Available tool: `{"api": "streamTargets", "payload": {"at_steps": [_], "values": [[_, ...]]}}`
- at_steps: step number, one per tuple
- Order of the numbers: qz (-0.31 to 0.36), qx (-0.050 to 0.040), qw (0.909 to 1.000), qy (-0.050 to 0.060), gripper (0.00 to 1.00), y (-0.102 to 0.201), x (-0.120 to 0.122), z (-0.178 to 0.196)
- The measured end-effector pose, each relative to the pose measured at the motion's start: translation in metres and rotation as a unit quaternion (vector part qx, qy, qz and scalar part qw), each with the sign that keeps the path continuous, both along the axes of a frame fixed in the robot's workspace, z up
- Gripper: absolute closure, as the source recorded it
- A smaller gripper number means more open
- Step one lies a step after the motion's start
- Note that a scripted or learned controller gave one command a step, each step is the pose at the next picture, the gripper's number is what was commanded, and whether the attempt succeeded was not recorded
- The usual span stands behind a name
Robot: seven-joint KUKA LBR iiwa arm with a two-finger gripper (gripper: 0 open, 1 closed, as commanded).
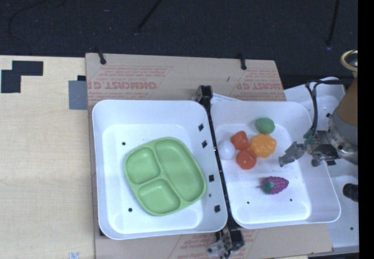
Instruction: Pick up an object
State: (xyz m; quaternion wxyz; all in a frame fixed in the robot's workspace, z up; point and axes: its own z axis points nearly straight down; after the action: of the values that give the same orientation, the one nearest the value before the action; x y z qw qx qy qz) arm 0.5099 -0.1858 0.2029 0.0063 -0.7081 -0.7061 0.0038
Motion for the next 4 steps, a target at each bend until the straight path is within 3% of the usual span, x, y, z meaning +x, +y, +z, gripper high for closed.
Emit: {"api": "streamTargets", "payload": {"at_steps": [1,3,4], "values": [[0.001,-0.0017,1.0000,-0.006,0.00,0.000,0.003,0.006],[0.001,-0.0002,1.0000,-0.003,0.00,0.009,-0.001,-0.110],[-0.001,-0.0007,1.0000,-0.005,1.00,0.007,0.000,-0.097]]}}
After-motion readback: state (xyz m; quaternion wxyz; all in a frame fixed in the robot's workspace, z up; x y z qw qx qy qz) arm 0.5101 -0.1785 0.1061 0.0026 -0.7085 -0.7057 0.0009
